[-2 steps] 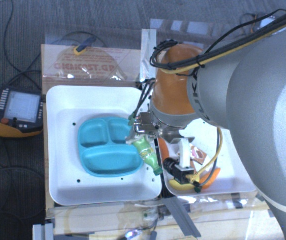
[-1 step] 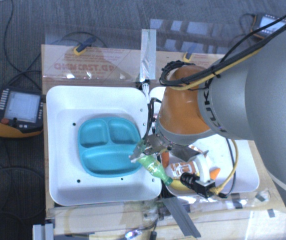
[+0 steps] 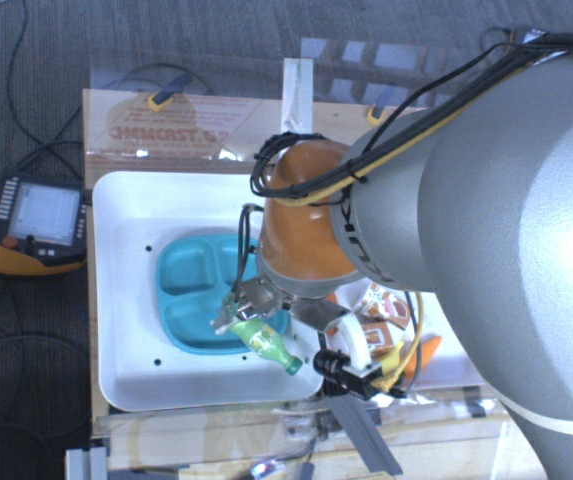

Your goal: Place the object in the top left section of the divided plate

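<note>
**Green bottle carried at the plate's lower rim**

You see the gripper [image 3: 238,313] low over the left bin [image 3: 126,268], its fingers closed on the clear upper end of a green bottle [image 3: 266,343]. The bottle lies almost flat, its long axis running from upper left to lower right. The green cap points down-right toward the bin's front wall, and the paler end sits under the fingers. It hangs across the lower right edge of the blue divided plate [image 3: 191,278], partly over the large lower compartment and partly over bare bin floor.

Judge the hold as an end grip: the bottle trails out behind the fingers rather than balancing under them. The top left section [image 3: 184,265] lies up and to the left, so the placement is not yet made. Snack packets [image 3: 381,318] crowd the right bin.
</note>
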`<state>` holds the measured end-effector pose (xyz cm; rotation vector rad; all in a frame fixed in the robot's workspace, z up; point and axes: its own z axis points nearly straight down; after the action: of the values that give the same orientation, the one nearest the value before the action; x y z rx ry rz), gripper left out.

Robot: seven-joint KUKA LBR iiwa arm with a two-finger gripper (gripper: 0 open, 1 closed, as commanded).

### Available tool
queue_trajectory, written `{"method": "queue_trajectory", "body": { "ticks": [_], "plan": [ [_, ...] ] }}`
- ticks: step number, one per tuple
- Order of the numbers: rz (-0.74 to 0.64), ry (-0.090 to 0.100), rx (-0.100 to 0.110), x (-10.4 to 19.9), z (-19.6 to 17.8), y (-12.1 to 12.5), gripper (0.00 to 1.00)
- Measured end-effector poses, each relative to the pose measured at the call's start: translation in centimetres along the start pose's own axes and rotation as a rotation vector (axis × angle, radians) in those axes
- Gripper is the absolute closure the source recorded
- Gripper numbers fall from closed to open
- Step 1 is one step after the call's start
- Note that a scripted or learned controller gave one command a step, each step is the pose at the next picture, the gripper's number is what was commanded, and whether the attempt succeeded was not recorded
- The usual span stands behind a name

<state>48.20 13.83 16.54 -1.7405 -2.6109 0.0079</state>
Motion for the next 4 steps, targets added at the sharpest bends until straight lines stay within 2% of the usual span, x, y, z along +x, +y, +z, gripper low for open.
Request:
{"method": "queue_trajectory", "body": {
  "ticks": [1,2,3,4],
  "plan": [
    [0.052,-0.002,-0.024,2.5,7.2,3.6,1.00],
    [-0.363,-0.002,-0.003,6.8,-1.1,2.9,1.00],
    [-0.821,-0.001,-0.002,5.9,2.7,2.5,1.00],
    [-1.040,-0.004,-0.004,-0.2,-3.0,0.1,1.00]
  ]
}}
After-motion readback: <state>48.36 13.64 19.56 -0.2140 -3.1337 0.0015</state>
